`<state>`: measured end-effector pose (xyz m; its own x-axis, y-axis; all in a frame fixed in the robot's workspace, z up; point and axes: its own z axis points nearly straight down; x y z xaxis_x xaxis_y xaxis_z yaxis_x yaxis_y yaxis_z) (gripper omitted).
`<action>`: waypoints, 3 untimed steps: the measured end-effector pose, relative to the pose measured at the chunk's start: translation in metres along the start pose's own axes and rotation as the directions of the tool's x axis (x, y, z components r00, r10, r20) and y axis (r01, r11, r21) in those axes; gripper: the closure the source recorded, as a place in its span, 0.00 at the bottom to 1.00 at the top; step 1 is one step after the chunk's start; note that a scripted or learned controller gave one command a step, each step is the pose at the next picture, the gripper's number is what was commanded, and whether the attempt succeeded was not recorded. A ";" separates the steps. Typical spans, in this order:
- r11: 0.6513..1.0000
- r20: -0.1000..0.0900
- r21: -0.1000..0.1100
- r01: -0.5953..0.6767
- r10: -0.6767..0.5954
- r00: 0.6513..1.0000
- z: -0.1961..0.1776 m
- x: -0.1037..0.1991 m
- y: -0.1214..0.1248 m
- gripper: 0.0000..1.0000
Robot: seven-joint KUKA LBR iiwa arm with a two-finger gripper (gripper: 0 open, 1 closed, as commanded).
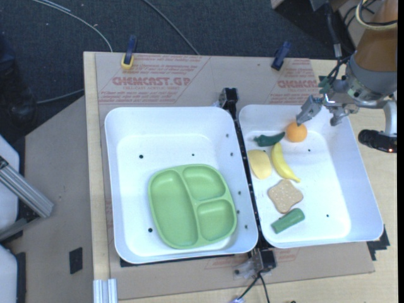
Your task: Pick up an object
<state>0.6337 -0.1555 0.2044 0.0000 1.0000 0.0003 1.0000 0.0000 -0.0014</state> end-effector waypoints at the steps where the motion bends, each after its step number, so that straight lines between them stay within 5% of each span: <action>1: 1.000 -0.002 0.006 0.002 -0.001 1.000 0.053 0.011 -0.001 0.00; 3: 1.000 -0.001 0.004 0.000 0.000 1.000 0.121 0.013 -0.005 0.00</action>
